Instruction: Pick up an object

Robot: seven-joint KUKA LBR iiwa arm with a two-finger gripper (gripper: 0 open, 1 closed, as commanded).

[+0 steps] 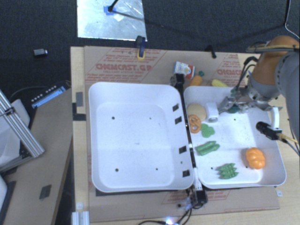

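Bench under the camera carries two shallow white bins side by side. The left bin has only its bare white floor with a few dark dots on it. The right bin holds the toy food. Three green pieces lie in a loose column: a small leafy one near the divider, a long pod-like one below it, and a ridged one toward the near edge. One orange bell pepper sits near the bin's right wall, well apart from the green pieces. One pale round disc and one orange pretzel-shaped ring lie against the divider at the far end.

The arm reaches in from the right, and the gripper is low over the far part of the right bin, pointing toward a small white cylinder just beside it. Whether anything sits between the gripper's tips cannot be told at this size. Behind the bins, one yellow piece and one orange piece rest on the board.
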